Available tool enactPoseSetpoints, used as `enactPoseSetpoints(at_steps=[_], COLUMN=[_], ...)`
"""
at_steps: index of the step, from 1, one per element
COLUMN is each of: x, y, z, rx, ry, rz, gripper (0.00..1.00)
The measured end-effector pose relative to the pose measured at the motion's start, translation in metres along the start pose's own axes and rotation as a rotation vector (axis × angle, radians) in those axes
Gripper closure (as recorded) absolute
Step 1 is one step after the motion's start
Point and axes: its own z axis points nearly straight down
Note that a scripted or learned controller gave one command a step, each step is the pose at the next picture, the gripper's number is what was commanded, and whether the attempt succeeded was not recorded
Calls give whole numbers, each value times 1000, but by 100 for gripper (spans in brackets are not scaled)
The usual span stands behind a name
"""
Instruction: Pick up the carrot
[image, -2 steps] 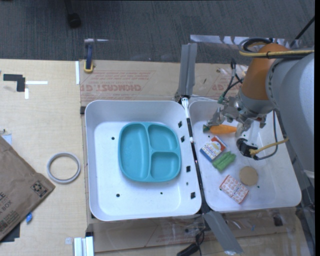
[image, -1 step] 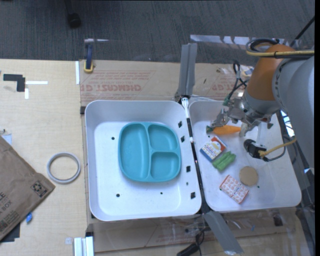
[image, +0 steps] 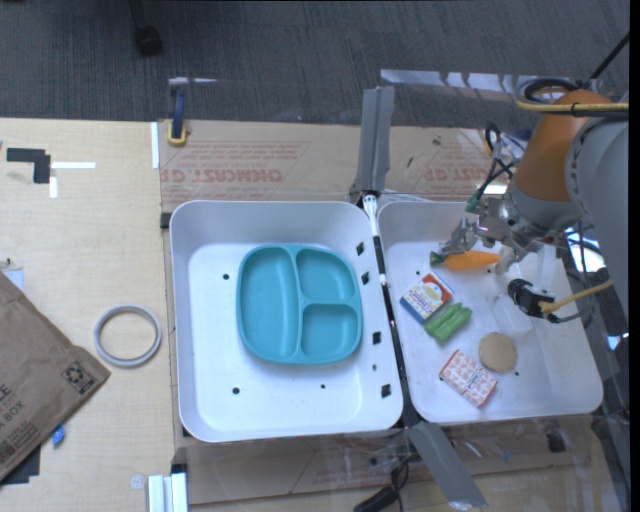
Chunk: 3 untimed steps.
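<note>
Glossy teal plastic tray (image: 299, 303) in a smooth white plastic bin (image: 200, 330); matt cardboard (image: 260, 160) beneath.

Grey rounded arm (image: 600, 165), orange band (image: 545, 160) above the wrist; black and yellow cables looping alongside

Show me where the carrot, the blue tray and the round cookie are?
carrot (image: 472, 260): camera view, middle of its orange body.
blue tray (image: 262, 300): camera view, floor of its long left compartment.
round cookie (image: 497, 352): camera view, centre of its top.

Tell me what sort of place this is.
Probably a robotics lab's pick-and-place test bench: two white bins sit on cardboard sheeting, toy food like the carrot lies in one, and a grey arm's gripper reaches over it.
</note>
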Motion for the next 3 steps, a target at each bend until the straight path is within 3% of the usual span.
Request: enactPoseSetpoints(at_steps=[1,2,3], x=[0,-11,-12], y=[5,28,28], z=[0,5,-5], rx=[0,10,13], ry=[2,-2,-6], rz=[17,37,37], gripper=[0,0,100])
